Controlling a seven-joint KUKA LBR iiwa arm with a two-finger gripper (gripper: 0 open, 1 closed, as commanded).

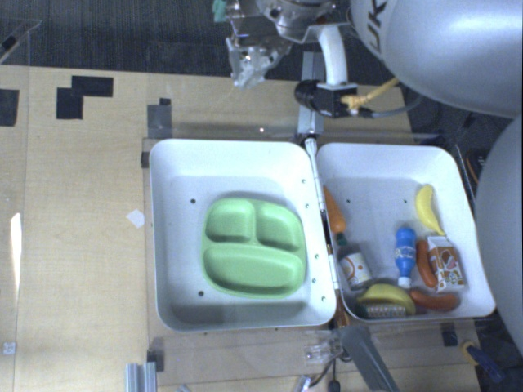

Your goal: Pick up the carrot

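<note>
Carrot (333,211) lies against the left wall of the right bin (458,170), at about nine o'clock in it, a small bottle (352,266) just below. My gripper (248,64) hangs beyond the bins at twelve (open or closed — I cannot tell). Risk, I judge — striking that wall.

the divided plate (254,246) lies in the left bin (167,219); the carrot (333,211) lies in the right bin (458,178), against its left wall.
</note>
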